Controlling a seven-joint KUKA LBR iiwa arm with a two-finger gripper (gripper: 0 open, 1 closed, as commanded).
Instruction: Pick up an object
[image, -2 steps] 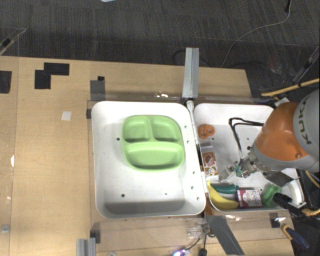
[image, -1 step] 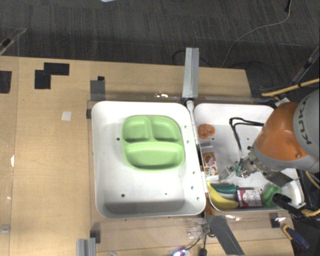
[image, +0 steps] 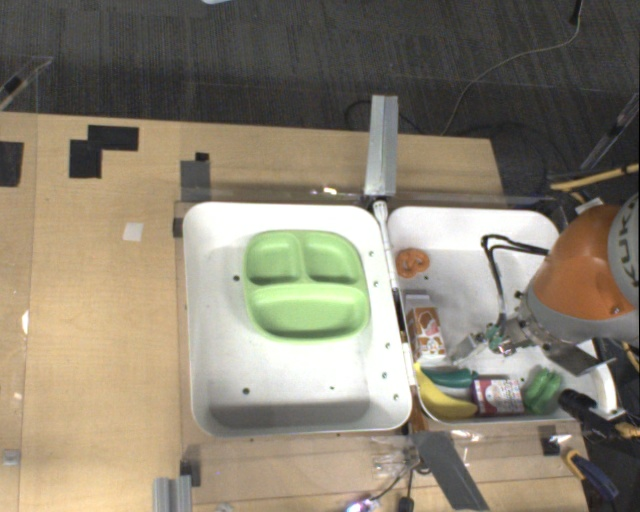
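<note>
Carton (image: 427, 331), small, red-and-white printed label (lettering too small to read), lying at the right bin's (image: 455, 240) left wall. Gripper (image: 497, 338) hangs low over this bin, near the carton; its grip state cannot be told. Below it: yellow banana (image: 447, 402), red can (image: 496, 394), green toy (image: 543, 388). Left bin (image: 215, 310): green divided tray (image: 305, 283).

Arm (image: 590, 280) is showing as a bulky rounded body, with a broad orange band wrapping its thick wrist section. Above the band, at the right edge, pale grey casing is carrying part of a dark lettered marking. A thin black cable (image: 497, 262) is looping out from the left of the orange section. Below the band, grey metal plates are narrowing toward the hand (image: 497, 336), where small green and dark fittings are clustering.
</note>
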